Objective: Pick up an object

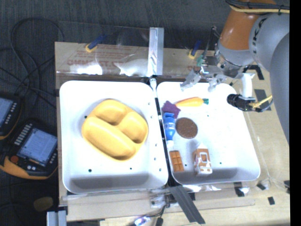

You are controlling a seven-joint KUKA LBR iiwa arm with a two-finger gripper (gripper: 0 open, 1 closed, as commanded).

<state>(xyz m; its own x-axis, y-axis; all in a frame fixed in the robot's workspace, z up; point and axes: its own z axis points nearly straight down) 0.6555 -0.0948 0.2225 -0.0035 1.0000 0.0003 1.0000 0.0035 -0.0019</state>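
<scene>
Nearest the lens, the orange-banded wrist carries the gripper, poised over the far rim of the right bin with its two fingers spread apart and nothing between them. Taking the carrot as landmark: it lies on the bin floor just in front of the fingertips, long axis across the bin, and appears the likeliest object for picking. Beside the carrot's left end sits a purple block; in front of that block lies a blue-and-white tube. A brown disc rests in front of the carrot, near the tube. Farther forward from the carrot lie an orange waffled bar and a small white-and-orange carton. Well to the carrot's left, the left bin holds a large yellow moulded form. Judged stage: approach, before any grasp. The next move calls for descent with the fingers straddling the carrot's narrow width, clear of the purple block, then closure.
</scene>
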